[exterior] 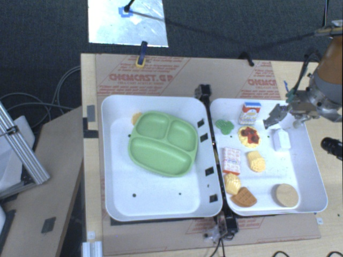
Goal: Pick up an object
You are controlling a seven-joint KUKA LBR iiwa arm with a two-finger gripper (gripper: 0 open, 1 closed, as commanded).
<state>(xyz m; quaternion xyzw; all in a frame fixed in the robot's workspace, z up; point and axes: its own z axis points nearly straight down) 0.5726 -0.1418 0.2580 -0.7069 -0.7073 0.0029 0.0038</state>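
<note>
Gripper (278,123) above right bin (311,167), near carton (250,113) and pizza slice (250,136); fingers' state impossible to tell. Green tray (163,143) in left bin (115,143).

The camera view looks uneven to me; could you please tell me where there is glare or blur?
In the camera view, the shiny sheet above the bench glares almost white; the gripper over the right bin looks soft and slightly smeared; the green divided plate in the left bin is evenly lit, without hard shadows.
</note>
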